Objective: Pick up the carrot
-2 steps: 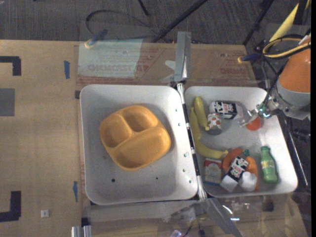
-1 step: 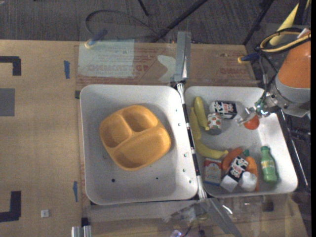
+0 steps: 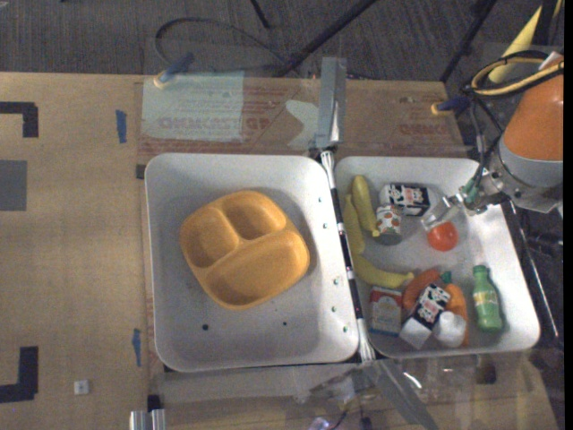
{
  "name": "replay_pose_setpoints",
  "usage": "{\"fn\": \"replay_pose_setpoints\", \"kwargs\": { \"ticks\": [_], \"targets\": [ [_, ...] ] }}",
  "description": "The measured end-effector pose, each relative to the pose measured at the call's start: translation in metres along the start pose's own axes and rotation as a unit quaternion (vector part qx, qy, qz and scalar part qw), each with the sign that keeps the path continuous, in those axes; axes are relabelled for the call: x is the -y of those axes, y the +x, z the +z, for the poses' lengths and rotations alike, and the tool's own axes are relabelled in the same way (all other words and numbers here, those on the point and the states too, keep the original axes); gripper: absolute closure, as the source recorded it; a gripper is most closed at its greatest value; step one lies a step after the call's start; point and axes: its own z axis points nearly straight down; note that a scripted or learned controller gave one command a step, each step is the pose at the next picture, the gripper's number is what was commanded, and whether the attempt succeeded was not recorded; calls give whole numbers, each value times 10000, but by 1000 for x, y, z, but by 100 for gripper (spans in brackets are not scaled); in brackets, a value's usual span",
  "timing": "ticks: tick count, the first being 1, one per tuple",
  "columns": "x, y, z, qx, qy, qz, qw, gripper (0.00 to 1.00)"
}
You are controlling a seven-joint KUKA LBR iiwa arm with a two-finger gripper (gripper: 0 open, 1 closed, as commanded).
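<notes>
Carrot [image 3: 421, 284] low in right bin, well below fingers [image 3: 445, 208]; grip state unclear.

The orange carrot [image 3: 421, 284] is lying tilted in the right bin, partly covered by a milk carton [image 3: 430, 310].

The grey arm with the orange band [image 3: 535, 137] is cut off by the right edge of the view. The two-finger gripper [image 3: 445, 210] is blurred, so its finger state cannot be told. The orange carrot [image 3: 421, 285], near the front edge of the right white bin [image 3: 524, 325], lies partly under a black-and-white carton [image 3: 428, 314]. The curved yellow banana [image 3: 378, 274] has one end hidden beneath the carrot. Carton print is too small to read.
</notes>
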Motion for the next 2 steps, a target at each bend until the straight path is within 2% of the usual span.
{"fn": "replay_pose_setpoints", "kwargs": {
  "ticks": [1, 2],
  "targets": [
    [-47, 39, 39, 12, -6, 272, 9996, 0],
    [-48, 39, 28, 23, -23, 267, 9996, 100]
  ]
}}
